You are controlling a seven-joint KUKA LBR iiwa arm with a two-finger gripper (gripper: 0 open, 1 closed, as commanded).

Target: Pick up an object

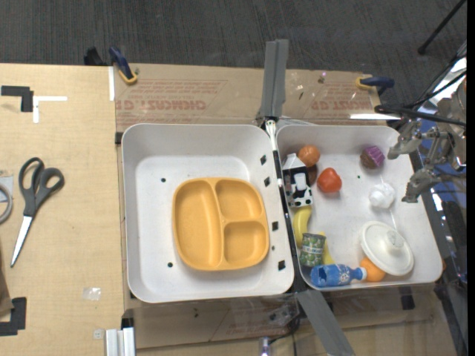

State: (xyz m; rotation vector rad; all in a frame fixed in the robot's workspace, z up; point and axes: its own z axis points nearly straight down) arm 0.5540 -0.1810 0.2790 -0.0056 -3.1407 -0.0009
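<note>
gripper (420,170) hanging over the right bin's (349,141) right edge, honestly can't tell its finger state, nothing visibly held, red ball (329,181), purple ball (372,156), white lid (386,248), blue bottle (334,275) in that bin, yellow divided plate (220,222) in left bin (148,199)

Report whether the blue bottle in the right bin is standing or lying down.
Lying down: the blue bottle shows its full length along the right bin's near wall.
</note>
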